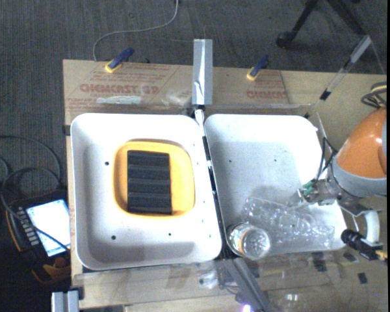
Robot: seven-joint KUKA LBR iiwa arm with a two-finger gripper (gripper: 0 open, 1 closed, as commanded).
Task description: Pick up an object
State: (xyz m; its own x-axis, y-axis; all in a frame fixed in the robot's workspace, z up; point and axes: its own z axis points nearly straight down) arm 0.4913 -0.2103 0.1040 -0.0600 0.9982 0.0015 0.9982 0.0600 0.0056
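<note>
- A clear, crumpled plastic bottle (283,223) with a round silvery end lies on its side in the lower part of the right shallow white bin (260,155), its round end toward the bin's lower left corner and its body running toward the right wall.
- The grey arm with its orange band (367,151) comes in over the right edge of that bin; the tool (318,190) sits low at the wrist, just beside the upper right end of the bottle, near the bin's right wall.
- Whether the tool touches the bottle cannot be told, and its state, released or clenched, cannot be told either: the part is small and dark against cables.
- The left shallow white bin (91,174) holds a yellow rounded-square block with a black ribbed insert (153,181), lying flat near the middle, well apart from the tool and the bottle.
- The two bins touch along a narrow middle seam, and a grey upright post (202,70) stands at the far end of that seam.
- The brown wooden tabletop (130,86) carries both bins; two clamps with blue handles and yellow tips (119,60) grip its far edge.
- The raised right wall of the bin and the arm's own wrist crowd the space around the bottle's right end; the rest of the bottle lies uncovered.
</note>
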